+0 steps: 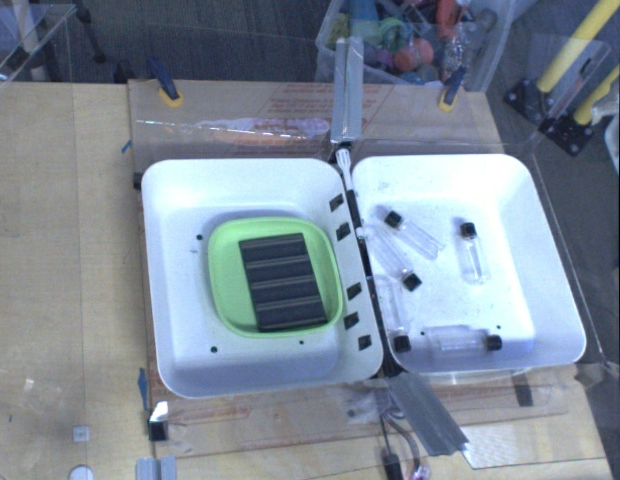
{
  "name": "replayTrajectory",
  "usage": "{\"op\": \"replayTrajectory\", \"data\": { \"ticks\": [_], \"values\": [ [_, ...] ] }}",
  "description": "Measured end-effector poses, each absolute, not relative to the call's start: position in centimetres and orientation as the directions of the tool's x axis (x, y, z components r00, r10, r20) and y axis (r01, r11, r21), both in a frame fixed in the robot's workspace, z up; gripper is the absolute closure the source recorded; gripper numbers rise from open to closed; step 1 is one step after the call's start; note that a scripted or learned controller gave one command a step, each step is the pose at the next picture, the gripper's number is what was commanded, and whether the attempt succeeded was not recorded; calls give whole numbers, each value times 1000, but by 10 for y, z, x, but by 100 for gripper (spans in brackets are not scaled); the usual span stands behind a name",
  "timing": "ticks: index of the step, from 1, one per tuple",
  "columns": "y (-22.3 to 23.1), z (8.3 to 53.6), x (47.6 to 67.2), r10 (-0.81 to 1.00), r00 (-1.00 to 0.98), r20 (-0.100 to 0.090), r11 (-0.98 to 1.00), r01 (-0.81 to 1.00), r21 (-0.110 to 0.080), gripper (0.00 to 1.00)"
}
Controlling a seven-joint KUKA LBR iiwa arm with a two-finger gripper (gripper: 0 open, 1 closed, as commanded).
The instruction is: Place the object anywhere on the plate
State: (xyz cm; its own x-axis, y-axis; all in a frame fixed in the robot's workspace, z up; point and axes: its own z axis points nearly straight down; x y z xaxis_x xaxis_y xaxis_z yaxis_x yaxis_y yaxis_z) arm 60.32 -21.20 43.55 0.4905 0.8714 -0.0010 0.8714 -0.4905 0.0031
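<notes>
1. Overhead, we logged a dark ribbed rectangular block (282, 284) lying flat on the square green plastic plate (223, 290) inside the left shallow white bin (170, 268).
2. We noted clear plastic vials with black caps (471, 253) scattered in the right white bin (535, 268).

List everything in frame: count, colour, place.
Bins: 2, white, side by side on the bench.
Plate: 1, green, in the left bin.
Ribbed block: 1, dark grey, lying on the plate.
Vials: 4, clear with black caps, scattered in the right bin; one lies along the near wall.
Clips: 5, black, along the divider between the bins.
Tub of toys: 1, clear with mixed-colour contents, behind the bins.
Clamps: 2, blue and orange, at the back bench edge.
Robot parts: I see no arm or gripper to list.
</notes>
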Motion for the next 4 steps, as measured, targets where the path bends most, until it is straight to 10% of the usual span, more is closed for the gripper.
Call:
{"op": "replayTrajectory", "data": {
  "ticks": [2,4],
  "values": [
    [-213,435,668,894,448,-1,-448,894,4,0],
    [-214,435,667,805,594,0,-594,805,1,0]
  ]
}}
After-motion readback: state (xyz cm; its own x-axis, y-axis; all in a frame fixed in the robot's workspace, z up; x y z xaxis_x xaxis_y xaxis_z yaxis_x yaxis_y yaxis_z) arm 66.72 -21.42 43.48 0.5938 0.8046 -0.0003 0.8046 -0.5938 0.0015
